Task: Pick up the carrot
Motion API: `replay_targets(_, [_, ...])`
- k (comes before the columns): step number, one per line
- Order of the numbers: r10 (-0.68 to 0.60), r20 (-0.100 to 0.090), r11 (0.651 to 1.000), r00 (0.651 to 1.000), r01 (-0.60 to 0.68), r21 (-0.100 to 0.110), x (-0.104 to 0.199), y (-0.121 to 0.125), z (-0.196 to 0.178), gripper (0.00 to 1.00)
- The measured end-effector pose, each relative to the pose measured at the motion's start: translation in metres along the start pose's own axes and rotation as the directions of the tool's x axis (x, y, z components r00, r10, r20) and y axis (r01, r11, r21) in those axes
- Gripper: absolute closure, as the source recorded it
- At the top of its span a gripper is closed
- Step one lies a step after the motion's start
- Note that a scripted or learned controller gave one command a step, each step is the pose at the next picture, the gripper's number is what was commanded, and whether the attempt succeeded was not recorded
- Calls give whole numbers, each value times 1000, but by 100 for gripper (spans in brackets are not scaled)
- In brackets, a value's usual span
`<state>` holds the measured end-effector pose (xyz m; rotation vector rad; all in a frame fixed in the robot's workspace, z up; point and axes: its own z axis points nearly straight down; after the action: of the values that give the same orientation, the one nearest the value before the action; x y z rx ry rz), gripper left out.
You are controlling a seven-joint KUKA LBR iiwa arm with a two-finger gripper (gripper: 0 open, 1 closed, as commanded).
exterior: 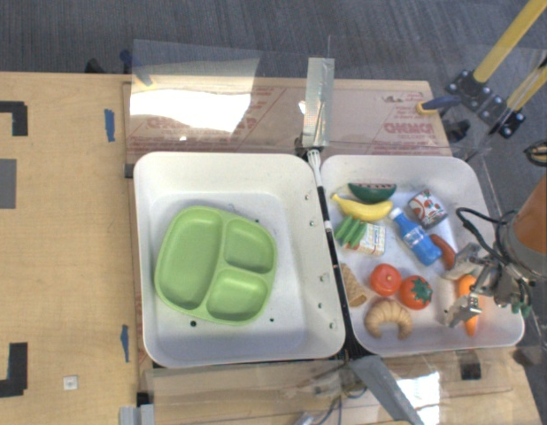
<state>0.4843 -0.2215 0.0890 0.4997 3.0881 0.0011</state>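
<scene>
The carrot (469, 304) lies in the right bin (486, 184), close to its right wall and toward the near corner, a small orange piece showing in two patches, one at the upper left of the gripper (468, 306) and one just below it. The gripper sits right over the carrot, its metal fingers pointing down and left into the bin, with cables looping back toward the arm at the right edge. Orange shows on both sides of the metal parts, but whether the fingers are spread, pressed together or pinching the carrot I cannot tell. Just left of the carrot sits a tomato (415, 291) with a green top, and beside that a second red tomato (385, 279). In front of these two lies a croissant (389, 317), near the bin's front wall. Behind the carrot are a red sausage (444, 251) and a blue bottle (417, 238), the two lying side by side at a slant, with a small red and white can (427, 209) behind them. Farther left are a banana (363, 208), a watermelon slice (371, 190) behind it, and a green bundle (350, 231) by the dividing wall. The left bin (158, 184) holds a green divided plate (216, 264). Both bins rest on the table (52, 237).
</scene>
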Motion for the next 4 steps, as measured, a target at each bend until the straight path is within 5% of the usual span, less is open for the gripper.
replay_targets(1, [-1, 15, 1000, 1000, 1, 1, -4, 0, -13, 100])
replay_targets(2, [-1, 12, 1000, 1000, 1, 1, -4, 1, -12, 0])
replay_targets(3, [295, -3, 955, 955, -295, 1, 1, 0, 0, 0])
replay_targets(4, [295, 11, 956, 955, -295, -1, -4, 0, -13, 100])
